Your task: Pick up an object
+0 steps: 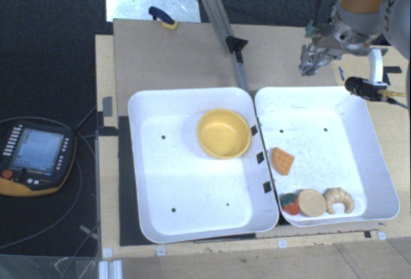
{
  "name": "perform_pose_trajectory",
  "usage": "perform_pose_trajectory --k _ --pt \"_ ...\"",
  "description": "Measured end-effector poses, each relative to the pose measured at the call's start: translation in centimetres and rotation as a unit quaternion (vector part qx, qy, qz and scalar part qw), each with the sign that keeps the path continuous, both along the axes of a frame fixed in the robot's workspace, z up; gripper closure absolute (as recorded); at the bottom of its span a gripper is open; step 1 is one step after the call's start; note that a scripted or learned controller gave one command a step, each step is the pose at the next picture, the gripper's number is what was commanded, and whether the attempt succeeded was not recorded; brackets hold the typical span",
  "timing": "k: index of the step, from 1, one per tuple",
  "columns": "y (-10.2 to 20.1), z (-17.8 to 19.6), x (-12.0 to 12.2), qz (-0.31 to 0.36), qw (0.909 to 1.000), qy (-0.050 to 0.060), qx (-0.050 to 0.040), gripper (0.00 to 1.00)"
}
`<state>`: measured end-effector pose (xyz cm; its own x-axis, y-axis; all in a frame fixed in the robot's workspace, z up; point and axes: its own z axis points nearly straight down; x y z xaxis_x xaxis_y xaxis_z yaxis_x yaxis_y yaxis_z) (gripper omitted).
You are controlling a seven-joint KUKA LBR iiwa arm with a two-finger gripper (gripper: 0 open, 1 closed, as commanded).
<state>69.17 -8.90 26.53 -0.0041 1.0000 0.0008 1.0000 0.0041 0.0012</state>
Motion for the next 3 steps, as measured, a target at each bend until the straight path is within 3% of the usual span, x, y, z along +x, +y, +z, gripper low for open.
perform_pose_trajectory --k 3 --pt "14.8 -3.8 0.0 0.0 1.0 0.0 0.0001 1.0"
